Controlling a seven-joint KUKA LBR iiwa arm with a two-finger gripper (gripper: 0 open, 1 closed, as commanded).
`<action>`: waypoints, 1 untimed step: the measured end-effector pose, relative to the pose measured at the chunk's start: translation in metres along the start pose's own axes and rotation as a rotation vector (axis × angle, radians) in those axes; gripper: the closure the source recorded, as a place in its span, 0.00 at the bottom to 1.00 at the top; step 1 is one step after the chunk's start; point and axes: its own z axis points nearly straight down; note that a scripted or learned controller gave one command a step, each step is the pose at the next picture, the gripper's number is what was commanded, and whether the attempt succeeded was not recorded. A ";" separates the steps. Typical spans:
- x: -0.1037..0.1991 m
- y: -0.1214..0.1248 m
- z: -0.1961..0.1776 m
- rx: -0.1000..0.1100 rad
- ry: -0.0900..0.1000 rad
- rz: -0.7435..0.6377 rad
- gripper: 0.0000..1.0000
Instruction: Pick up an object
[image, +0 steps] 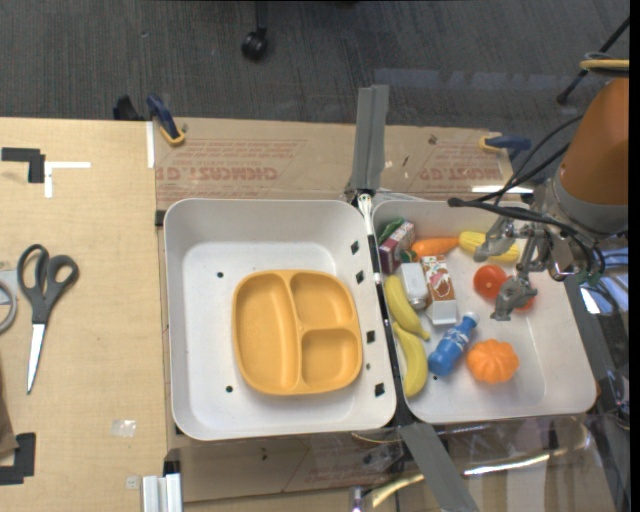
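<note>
A wooden bench (80, 400) bears two white bins. The left bin (190, 330) holds a yellow divided plate (297, 332). In the right bin (560, 380), the gripper (505, 270) hangs with fingers apart, empty, over a red tomato (488, 281). Below the tomato lies an orange (493, 361); left of it, a blue bottle (452, 344) and bananas (405, 330).
</note>
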 end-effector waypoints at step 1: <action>0.026 0.026 0.111 0.004 -0.017 0.011 0.00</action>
